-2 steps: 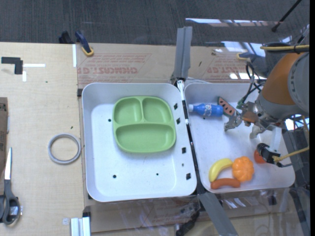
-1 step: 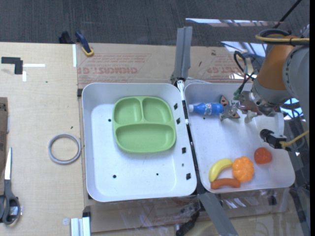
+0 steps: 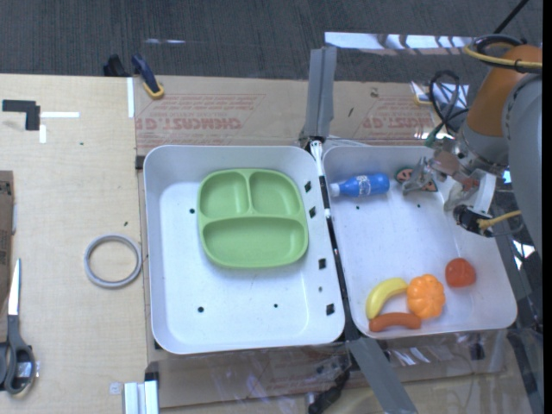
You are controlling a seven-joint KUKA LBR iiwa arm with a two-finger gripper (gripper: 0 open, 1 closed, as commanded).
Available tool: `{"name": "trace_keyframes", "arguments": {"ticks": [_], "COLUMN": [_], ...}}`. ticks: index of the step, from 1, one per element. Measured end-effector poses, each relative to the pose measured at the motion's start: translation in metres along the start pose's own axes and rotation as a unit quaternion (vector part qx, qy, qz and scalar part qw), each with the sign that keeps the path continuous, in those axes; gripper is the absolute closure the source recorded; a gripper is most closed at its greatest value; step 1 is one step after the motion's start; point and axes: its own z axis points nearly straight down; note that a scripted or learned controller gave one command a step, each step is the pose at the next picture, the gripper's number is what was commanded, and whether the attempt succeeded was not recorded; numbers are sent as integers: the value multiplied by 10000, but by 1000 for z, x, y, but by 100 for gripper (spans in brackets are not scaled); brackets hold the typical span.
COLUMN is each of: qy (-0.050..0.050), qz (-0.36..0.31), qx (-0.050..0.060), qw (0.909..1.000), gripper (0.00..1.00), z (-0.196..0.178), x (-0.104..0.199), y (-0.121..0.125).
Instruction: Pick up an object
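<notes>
We log green plate (image 3: 254,218), blue bottle (image 3: 362,185), yellow banana (image 3: 385,296), orange pumpkin (image 3: 426,295), white bins (image 3: 172,317).

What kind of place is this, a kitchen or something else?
Likely a robotics lab bench, not a kitchen: two white bins taped beside cardboard, toy food like a plastic banana and a green divided plate, and scissors on the worktop.

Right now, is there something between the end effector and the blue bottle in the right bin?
Nothing visible blocks the way. The end effector sits at the far side of the right bin, and the blue bottle lies just to its left in the view. A small dark object lies beside that path, near the bottle's end.
</notes>
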Motion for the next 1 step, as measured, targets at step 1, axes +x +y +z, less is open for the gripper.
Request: {"name": "trace_keyframes", "arguments": {"ticks": [1], "qy": [-10], "qz": [-30], "qx": [-153], "qw": [9999], "gripper": [0], "z": [-3], "x": [42], "y": [-9]}}
